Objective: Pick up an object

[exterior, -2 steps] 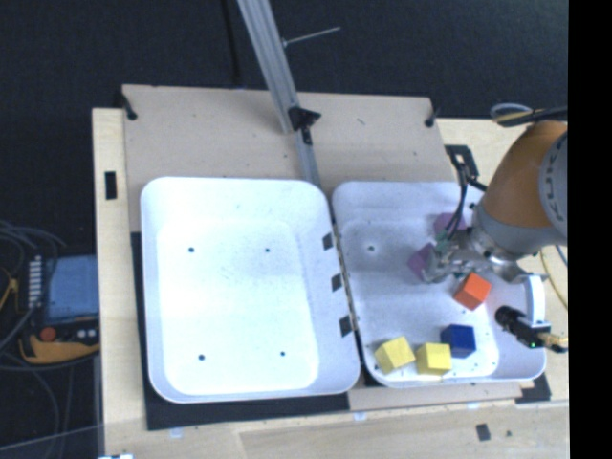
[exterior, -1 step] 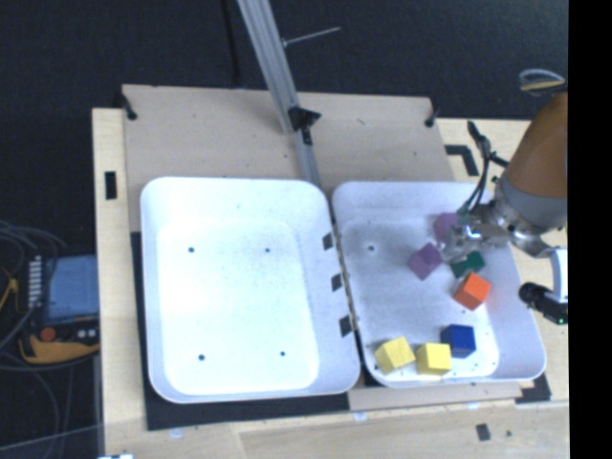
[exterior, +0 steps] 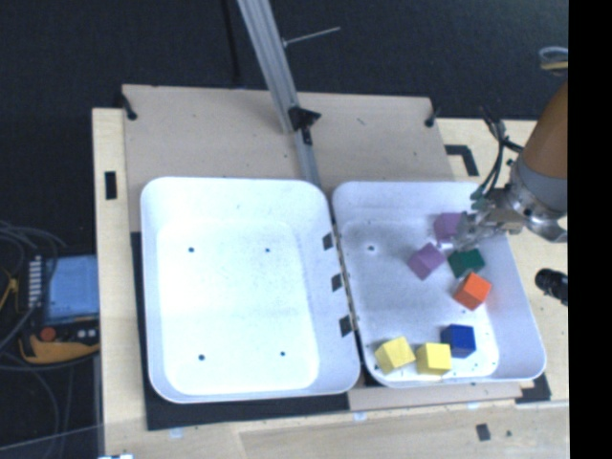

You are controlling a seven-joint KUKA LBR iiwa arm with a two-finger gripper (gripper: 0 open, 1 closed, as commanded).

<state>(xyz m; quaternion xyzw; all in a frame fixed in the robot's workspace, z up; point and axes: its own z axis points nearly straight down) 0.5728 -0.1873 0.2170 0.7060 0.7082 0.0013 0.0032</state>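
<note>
While the arm is reaching in from the right, its gripper [exterior: 475, 220] is hanging over the right bin [exterior: 382, 208], touching or just beside a purple block [exterior: 448, 225] and a dark green cube [exterior: 467, 260]; whether anything is grasped, I cannot tell. Matte, hard-edged blocks are lying there: another purple [exterior: 426, 259], orange [exterior: 471, 290], blue [exterior: 459, 338], two yellow [exterior: 413, 356].
</note>
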